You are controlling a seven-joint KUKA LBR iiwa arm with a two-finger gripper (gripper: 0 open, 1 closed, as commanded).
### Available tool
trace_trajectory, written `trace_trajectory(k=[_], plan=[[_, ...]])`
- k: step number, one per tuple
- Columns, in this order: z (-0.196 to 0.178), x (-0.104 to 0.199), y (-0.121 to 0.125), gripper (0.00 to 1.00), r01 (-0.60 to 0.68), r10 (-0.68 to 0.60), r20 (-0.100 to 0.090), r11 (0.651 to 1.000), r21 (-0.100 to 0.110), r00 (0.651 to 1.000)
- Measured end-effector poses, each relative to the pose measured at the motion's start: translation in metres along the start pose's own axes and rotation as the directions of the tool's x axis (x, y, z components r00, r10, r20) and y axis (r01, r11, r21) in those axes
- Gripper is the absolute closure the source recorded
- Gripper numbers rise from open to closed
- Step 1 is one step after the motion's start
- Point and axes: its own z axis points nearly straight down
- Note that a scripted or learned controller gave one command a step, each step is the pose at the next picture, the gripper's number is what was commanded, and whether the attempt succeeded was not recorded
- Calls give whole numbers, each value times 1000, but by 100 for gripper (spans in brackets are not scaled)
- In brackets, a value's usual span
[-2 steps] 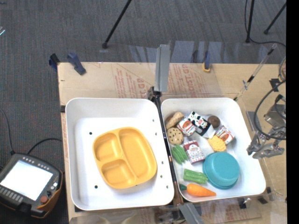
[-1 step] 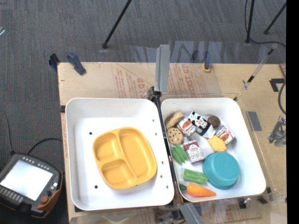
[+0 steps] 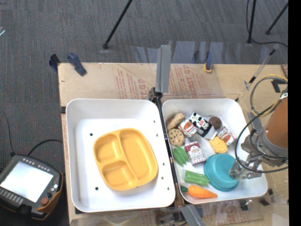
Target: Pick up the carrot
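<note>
The smooth, tapered orange carrot [image 3: 201,192] with its green stub lies flat along the near edge of the right bin [image 3: 244,112], just beside a ridged green vegetable [image 3: 196,178] and a glossy round teal bowl [image 3: 221,171]. The metallic gripper [image 3: 241,171] hovers at the bowl's right rim, apart from the carrot; whether it is open or closed cannot be told. A yellow three-compartment plastic tray [image 3: 125,159] sits in the left bin [image 3: 75,126].

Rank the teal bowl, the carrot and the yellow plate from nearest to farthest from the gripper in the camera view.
1. Teal bowl, right beside the gripper.
2. Carrot, at the right bin's front edge.
3. Yellow plate, in the left bin.
</note>
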Motion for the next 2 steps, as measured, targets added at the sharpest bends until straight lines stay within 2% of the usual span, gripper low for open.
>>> trace_trajectory(k=[1,2], plan=[[-130,-9,-7,100,-159,159,0,987,4,987],[-300,-24,-32,100,27,-27,1,1000,2,1000]])
